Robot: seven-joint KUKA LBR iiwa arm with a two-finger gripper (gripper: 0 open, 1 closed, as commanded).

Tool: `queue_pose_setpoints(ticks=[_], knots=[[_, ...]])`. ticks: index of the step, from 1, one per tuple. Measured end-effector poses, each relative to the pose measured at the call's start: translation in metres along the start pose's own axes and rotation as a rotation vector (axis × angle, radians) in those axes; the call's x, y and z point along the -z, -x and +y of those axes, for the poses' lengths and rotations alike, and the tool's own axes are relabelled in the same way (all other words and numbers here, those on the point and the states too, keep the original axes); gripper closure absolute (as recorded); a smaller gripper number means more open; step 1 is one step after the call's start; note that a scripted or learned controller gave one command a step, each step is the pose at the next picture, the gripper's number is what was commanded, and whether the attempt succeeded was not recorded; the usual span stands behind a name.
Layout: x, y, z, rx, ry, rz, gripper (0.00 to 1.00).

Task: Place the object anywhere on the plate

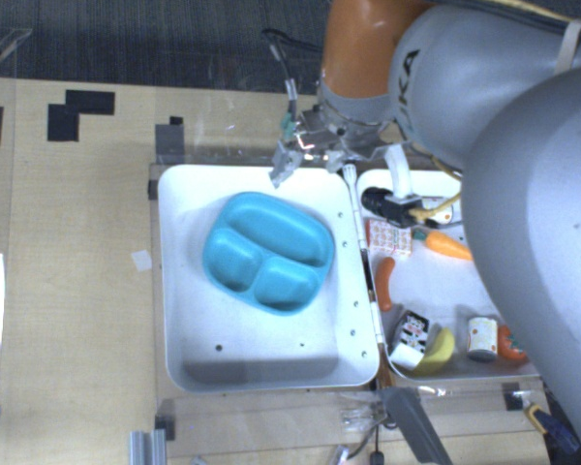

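Note:
A blue plate [268, 251] with three compartments lies in the left white bin [184, 289], towards its back. Nothing rests on the plate. My gripper [285, 170] hangs over the back edge of the left bin, just beyond the plate's far rim. Nothing shows beneath its tip. In the right bin [445, 294] lie an orange carrot [446, 247], a red sausage-shaped piece [384, 284], a yellow banana [437, 349], a small can [481, 337] and a patterned packet [387, 235].
The grey arm covers the right bin's back and right side. A small black-and-white box [411, 329] lies against the banana, and a red-orange thing [511, 345] sits beside the can. The wall between the bins [366, 289] runs just right of the plate.

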State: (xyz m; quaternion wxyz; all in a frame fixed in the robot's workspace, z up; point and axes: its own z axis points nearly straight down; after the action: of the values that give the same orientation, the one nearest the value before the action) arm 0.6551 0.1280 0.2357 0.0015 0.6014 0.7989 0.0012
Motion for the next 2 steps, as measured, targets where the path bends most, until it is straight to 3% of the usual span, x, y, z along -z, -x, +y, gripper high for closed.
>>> queue_pose_setpoints(ticks=[1, 2], knots=[[-0.118, -0.072, -0.069, -0.036, -0.005, 0.001, 0.0], [-0.107, -0.071, -0.066, -0.037, 0.0, -0.001, 1.0]])
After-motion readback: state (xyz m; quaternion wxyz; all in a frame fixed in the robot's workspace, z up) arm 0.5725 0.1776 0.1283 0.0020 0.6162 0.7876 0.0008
